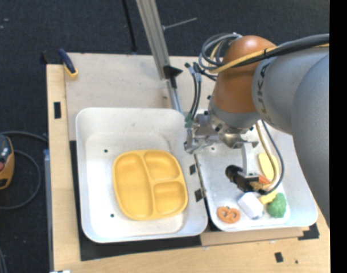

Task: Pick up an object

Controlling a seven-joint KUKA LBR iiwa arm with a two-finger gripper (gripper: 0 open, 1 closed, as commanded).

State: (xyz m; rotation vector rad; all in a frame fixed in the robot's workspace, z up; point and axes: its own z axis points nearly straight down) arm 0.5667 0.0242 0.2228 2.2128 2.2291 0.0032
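Bright, even light from above falls on the two white bins (82, 152), which look slightly washed out, with soft glare on the orange band (242, 78) of the arm. Shadows are short and faint, and the dark floor around the surface (105, 78) swallows detail. The picture is mildly soft and grainy throughout

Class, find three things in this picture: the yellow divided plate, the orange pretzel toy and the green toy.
yellow divided plate (149, 183), camera view, its centre ridge.
orange pretzel toy (228, 214), camera view, its middle.
green toy (277, 205), camera view, its bumpy top.
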